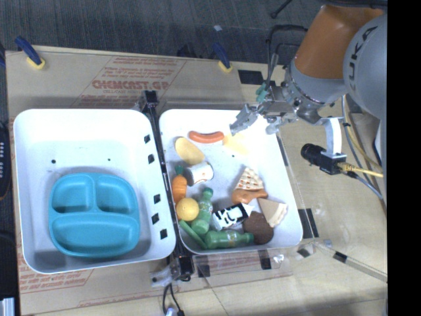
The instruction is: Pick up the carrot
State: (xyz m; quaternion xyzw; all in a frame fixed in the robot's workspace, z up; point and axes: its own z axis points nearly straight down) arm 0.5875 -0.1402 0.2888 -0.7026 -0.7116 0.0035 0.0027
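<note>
Cardboard-covered surface (118, 78) w/ two bins. Carrot (179, 187) sits at right bin's (289, 196) left wall, crowded by other food. Tool (245, 118) hangs over far edge, well apart, open & empty.

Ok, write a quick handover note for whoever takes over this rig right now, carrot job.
Gripper: above the far edge of the right bin, near the sausage, with nothing between its fingers; open or shut can't be told.
Carrot: in the right bin by the left wall, between the potato and the lemon, beside the mushroom.
Blue tray: in the left bin, not involved.
Done: nothing, carrot not picked.
Left: move over the carrot, descend, grasp, lift.
</note>
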